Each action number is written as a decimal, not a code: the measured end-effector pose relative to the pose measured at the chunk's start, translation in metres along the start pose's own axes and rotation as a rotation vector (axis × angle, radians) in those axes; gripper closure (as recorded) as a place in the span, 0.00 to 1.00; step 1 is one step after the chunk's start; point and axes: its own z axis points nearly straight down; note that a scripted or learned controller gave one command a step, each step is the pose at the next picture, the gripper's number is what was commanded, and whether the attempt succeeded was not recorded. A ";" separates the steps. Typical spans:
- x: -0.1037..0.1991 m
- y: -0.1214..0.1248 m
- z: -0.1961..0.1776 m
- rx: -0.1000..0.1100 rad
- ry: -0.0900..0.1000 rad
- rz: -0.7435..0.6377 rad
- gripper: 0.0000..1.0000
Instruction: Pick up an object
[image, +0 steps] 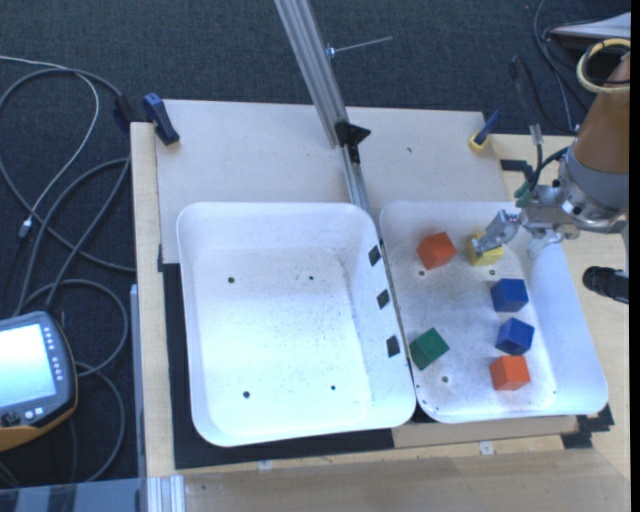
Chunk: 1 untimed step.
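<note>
Two fingers (490, 243) pinch a yellow block (487, 251); no readable writing anywhere.

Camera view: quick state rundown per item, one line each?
gripper: low over the right bin, at the yellow block; grasp cannot be told.
yellow block: in right bin, partly hidden by the gripper.
orange block: resting in right bin, far side.
blue blocks: resting, apart.
orange block: resting, near edge.
green block: resting, tilted against the left wall.
right bin: holds six blocks.
</note>
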 end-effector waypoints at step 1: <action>0.032 0.045 0.113 0.006 0.001 -0.003 0.00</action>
